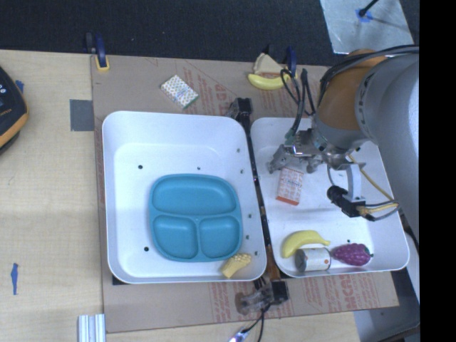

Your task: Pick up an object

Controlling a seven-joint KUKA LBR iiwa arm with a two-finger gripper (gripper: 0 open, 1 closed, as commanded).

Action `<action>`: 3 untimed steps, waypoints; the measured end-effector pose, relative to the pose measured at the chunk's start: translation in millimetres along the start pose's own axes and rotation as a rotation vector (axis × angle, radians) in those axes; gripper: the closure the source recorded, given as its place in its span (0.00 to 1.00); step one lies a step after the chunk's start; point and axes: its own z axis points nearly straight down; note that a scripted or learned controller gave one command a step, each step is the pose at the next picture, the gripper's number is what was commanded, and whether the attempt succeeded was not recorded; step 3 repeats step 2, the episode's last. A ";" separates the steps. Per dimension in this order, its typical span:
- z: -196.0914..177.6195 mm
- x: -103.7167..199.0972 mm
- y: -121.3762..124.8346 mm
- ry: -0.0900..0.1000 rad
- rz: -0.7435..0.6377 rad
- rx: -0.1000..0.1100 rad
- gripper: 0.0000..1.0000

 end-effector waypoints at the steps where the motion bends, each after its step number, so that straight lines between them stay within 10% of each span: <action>1: 0.5 -6.9 -23.0 0.000 0.000 0.002 0.00; 2: -9.7 -7.3 -23.0 0.000 -0.003 0.004 1.00; 3: -9.7 -7.3 -23.0 0.000 -0.003 0.004 1.00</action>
